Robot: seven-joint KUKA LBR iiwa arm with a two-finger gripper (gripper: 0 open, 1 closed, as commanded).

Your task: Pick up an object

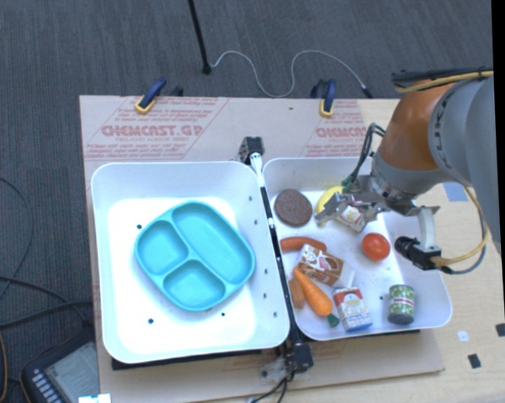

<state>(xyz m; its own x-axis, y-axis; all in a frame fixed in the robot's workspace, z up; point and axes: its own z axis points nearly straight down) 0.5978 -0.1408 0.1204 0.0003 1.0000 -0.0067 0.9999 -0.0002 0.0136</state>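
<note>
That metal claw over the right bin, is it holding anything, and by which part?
It cannot be told. The gripper sits low in the right bin beside a yellow banana, but nothing shows between its fingers.

A light wooden bench [116, 136] with red printed lettering is standing on dark grey carpet [29, 64] and bearing two shallow white bins side by side. The left bin [107, 211] and the right bin [432, 301] are touching along their inner edges. Two clamps, a blue-and-yellow one [150, 95] and another [326, 99], are gripping the bench's far edge. A thin white cable [264, 75] is looping past that edge.
</note>
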